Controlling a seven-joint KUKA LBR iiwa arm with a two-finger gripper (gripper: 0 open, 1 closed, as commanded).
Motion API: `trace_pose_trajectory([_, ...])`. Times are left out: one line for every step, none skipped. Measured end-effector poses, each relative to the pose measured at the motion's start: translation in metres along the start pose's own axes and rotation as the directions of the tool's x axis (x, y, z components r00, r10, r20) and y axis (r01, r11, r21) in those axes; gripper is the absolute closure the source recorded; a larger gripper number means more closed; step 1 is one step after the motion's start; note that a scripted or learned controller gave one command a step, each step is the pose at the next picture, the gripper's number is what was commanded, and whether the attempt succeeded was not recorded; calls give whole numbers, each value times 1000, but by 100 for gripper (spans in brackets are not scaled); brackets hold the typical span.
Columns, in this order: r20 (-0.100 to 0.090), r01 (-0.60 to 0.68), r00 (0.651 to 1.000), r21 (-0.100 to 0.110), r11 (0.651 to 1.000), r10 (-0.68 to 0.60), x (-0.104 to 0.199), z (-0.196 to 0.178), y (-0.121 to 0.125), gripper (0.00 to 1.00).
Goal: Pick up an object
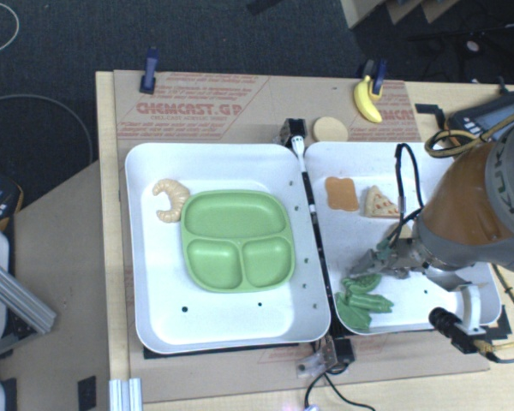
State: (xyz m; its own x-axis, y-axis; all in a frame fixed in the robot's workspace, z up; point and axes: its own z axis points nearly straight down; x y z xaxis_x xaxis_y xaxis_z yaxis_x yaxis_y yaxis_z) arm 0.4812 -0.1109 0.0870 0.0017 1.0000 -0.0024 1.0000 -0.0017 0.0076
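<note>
Arm is reaching in from the right of the frame, grey body with orange band sitting over the right bin (488,302). Gripper (379,264) is hanging low in the lower middle of that bin, just above and touching or nearly touching the green leafy toy (360,302), which is lying at the bin's lower left corner. Can't tell how the gripper is set; its tip is blurring into the green item.

Upper part of the right bin is holding an orange-brown square piece (342,193) and, just beside it to the right, a tan pizza-like wedge (379,202).

Left bin (146,255) is carrying a green divided plate (237,238) at centre, with a croissant (170,199) just beside the plate's upper left.

Above the bins, on the brown board (197,101), a banana (367,101) and a round tan disc (330,129) are lying well apart from the gripper.
</note>
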Motion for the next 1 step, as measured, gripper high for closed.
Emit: trace_pose_trajectory([0,1,1000,0,1000,-1,1,-9,0,100])
